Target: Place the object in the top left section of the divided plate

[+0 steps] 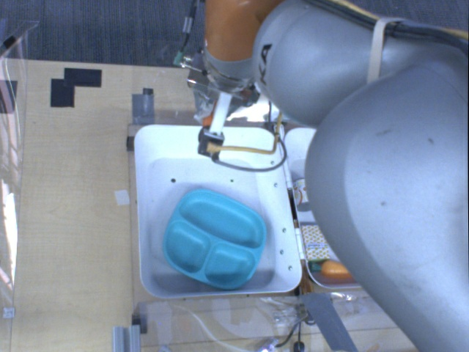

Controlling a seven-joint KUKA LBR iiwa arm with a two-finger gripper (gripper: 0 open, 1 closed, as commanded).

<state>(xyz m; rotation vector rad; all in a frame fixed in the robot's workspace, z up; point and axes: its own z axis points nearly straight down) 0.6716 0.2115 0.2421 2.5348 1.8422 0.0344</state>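
A blue divided plate (215, 238) lies in the left white bin (154, 196), toward its near side, with one long section and two smaller ones. My gripper (231, 100) hangs over the far edge of that bin, well beyond the plate and apart from it. I see nothing held beneath it. An orange object (335, 270) peeks out in the right bin (297, 149), mostly hidden under my arm.
My large grey arm covers most of the right bin. A patterned white item (315, 241) lies beside the orange object. Black marks (73, 85) sit on the wooden bench at far left. Cables run along the bench's near edge.
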